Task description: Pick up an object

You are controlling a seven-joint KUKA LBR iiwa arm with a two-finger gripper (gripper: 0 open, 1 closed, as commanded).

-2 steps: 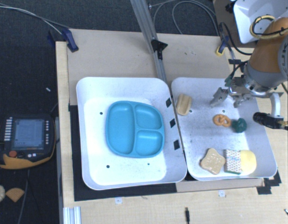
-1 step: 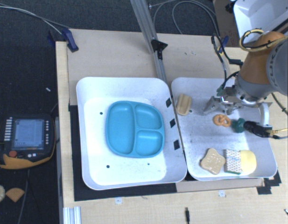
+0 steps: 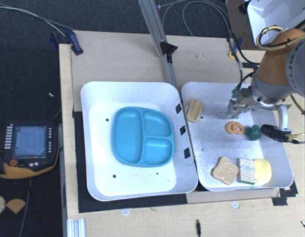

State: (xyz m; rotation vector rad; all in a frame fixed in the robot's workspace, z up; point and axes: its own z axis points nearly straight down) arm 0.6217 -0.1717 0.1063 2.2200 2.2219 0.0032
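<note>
- Off the bench's left edge, a handheld control pendant [image 3: 27, 148] lies on the dark floor, well apart from the work.
- The left bin [image 3: 93, 95] holds a blue divided plate [image 3: 142, 136] lying flat near its middle; the arm is nowhere near it.
- The right bin [image 3: 211, 90] carries all the loose pieces. Close to its left wall, toward the far edge, lies a tan bread-like piece [image 3: 194, 110].
- Along the near edge of that bin sit a square cracker [image 3: 225, 170], a patterned little block [image 3: 246, 171] and a pale yellow round piece [image 3: 261, 170], the block touching the yellow piece and lying just beside the cracker.
- Around the bin's middle lies a small brown pretzel [image 3: 235, 128], with a dark green lump [image 3: 252, 132] just beside it on the right.
- The hand [image 3: 239, 108] hangs just above and beyond the pretzel, pointing down. From where I stand I cannot tell how wide it is set, and I see nothing in it.
- My guess is the pretzel is the target, being the nearest piece. To do this well, the hand should centre over the pretzel before dropping, and keep off the green lump so that piece is not nudged or caught alongside.
- The pretzel looks thin and flat, so I'd judge the hand must go right down to the bin floor, or it may close on air.
</note>
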